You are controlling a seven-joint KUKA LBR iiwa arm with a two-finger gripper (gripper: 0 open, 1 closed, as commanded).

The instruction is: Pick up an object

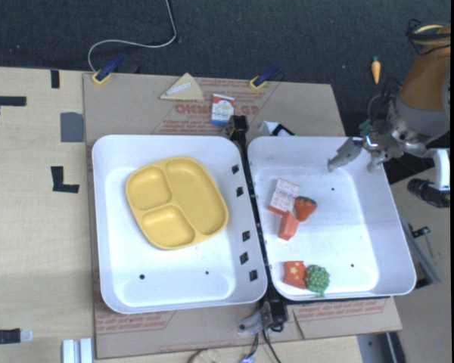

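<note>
two white bins side by side on a cardboard sheet (pixel 318 100) atop a wooden bench. in the left bin (pixel 110 225), a yellow tray (pixel 175 201) with three compartments, lying at a slant. in the right bin (pixel 378 233), near the middle, a small white packet (pixel 284 195), touching an orange-red block (pixel 288 225) just below it and a strawberry-like piece (pixel 306 207) to its right. near the front wall, a red block (pixel 294 273) touching a green, broccoli-like piece (pixel 317 278). gripper (pixel 358 154) over the bin's far right corner, jaws spread apart, nothing between them, well apart from every item in the bin. behind the bins on the cardboard, a tan wedge (pixel 184 88) and a small red and white box (pixel 222 110), with blue and yellow clamps (pixel 106 70) at the sheet's back edge. a white cable (pixel 140 42) looping across dark carpet beyond. black tape marks (pixel 60 180) on the bench at left.
</note>
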